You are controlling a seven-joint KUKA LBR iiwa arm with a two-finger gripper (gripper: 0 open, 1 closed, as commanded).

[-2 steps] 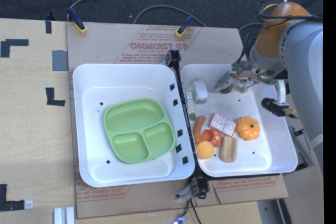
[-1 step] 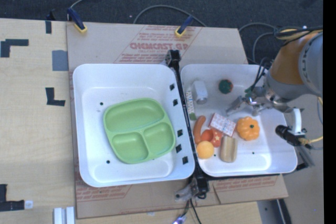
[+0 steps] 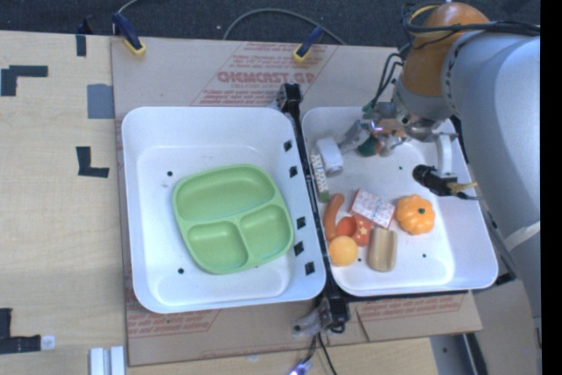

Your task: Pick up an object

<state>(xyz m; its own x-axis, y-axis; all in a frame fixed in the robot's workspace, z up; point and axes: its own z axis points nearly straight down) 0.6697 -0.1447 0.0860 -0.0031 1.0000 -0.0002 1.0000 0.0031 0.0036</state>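
Where the arm (image 3: 496,92) comes in from the right, it hangs over the far side of the right bin (image 3: 443,272).

Left bin (image 3: 145,189): one green three-part plate (image 3: 233,219), lying flat near the centre.

Right bin, near half, holds a loose cluster:
- pumpkin (image 3: 414,214), orange, at the right
- roll (image 3: 382,248), tan, just below-left of the pumpkin
- carrot (image 3: 334,211), along the left wall
- packet (image 3: 372,208), white with red print, between carrot and pumpkin
- orange (image 3: 342,251), round, nearest the front
- red piece (image 3: 349,227), small, just above the orange, beside the carrot

Cylinder (image 3: 330,156), white-grey, lies apart from the cluster, farther back by the left wall.

Gripper (image 3: 376,134) is just right of the cylinder. Nothing seen in its grasp. Apart or together, cannot tell.
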